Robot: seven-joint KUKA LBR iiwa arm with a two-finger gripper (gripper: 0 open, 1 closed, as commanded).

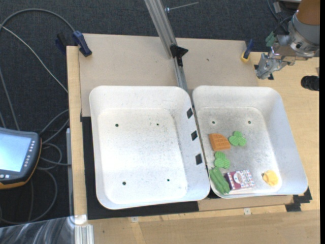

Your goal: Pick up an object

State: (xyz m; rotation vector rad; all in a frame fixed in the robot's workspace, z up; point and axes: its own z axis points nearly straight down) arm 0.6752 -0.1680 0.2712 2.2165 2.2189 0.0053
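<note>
Hovering: the hand [265,67] hung above the desk [218,65] past the right bin's far rim, well apart from every object.
Hand state: too small and blurred to tell.
Objects: an orange block [220,142] touched a green clover-like piece [237,139]; a second green piece [221,160] sat nearer; a green strip [219,181] lay beside a pink-and-white packet [240,180]; a yellow lump [271,177] lay near the corner.
Right bin [284,117]: held all six.
Left bin [106,105]: bare white, speckled.
Cut off: the arm [307,19] at the frame's corner.
</note>
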